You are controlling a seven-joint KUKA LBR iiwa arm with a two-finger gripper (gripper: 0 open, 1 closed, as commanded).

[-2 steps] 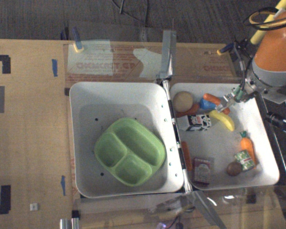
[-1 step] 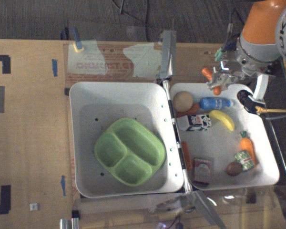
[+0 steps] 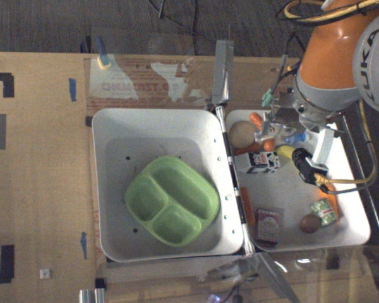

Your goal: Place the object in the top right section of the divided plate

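- Divided plate (image 3: 171,200), green with three sections, lies tilted on the floor of the left bin, toward that bin's lower middle; nothing sits in any of its sections.
- Surface (image 3: 38,169) of pale wood carries both bins, with black corner marks and short blue tape strips on its left part.
- Left bin (image 3: 107,137), white and shallow, holds the plate alone.
- Right bin (image 3: 354,229), white too, stands just beside the left one, and all the small objects lie in it.
- Arm (image 3: 331,49), grey with an orange band, reaches in from the right over the upper part of the right bin, yellow and black cables looping round it.
- Jaws (image 3: 279,129) hang above the bin's upper left area, near the round object; whether they are open or closed cannot be told, nor whether they grip anything.
- Beige round object (image 3: 242,134) rests in the upper left corner of the right bin.
- Small black-and-white carton (image 3: 263,161) lies just below it.
- Dark red packet (image 3: 268,225) sits near the bin's lower edge.
- Carrot (image 3: 246,205) lies along the left wall.
- Green packet (image 3: 324,213) and a small brown ball (image 3: 310,223) lie close together at the lower right.
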